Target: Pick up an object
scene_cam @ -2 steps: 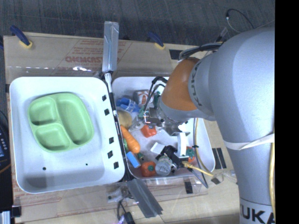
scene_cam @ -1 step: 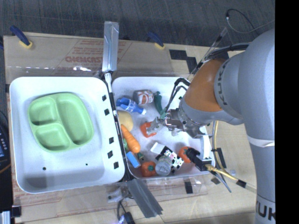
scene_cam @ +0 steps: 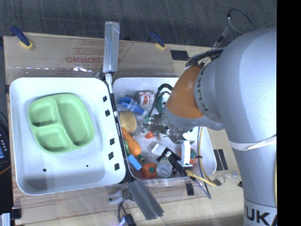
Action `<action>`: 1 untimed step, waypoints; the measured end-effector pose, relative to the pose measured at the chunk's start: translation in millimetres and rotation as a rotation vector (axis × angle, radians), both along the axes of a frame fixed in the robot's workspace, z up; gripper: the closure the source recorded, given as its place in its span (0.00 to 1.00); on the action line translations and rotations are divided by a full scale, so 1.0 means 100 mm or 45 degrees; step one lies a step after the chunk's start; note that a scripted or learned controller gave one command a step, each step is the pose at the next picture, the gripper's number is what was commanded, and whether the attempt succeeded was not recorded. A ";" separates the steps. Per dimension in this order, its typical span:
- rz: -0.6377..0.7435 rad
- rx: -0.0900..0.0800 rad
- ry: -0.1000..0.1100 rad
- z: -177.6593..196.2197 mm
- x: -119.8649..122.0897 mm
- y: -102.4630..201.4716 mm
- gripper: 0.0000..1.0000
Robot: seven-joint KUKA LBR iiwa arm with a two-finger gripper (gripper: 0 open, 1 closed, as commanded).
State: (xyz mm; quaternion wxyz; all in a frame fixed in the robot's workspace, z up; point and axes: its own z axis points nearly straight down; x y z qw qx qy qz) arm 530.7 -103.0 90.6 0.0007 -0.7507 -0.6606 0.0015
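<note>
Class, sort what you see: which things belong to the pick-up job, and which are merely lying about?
Job: grey arm; right white bin; orange carrot; beige round lump; red-and-white can.
Lying about: green three-compartment plate in left white bin; blue clamp on cardboard.

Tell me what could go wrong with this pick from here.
1. The right bin is crowded. The carrot, pale round object and blue block lie close together, so the end effector may nudge neighbours or catch two things at once.
2. The arm covers much of that bin from this camera, so a miss could go unseen.
</note>
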 end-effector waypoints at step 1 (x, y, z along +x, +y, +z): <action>0.004 0.001 0.004 0.09 0.00 0.00 1.00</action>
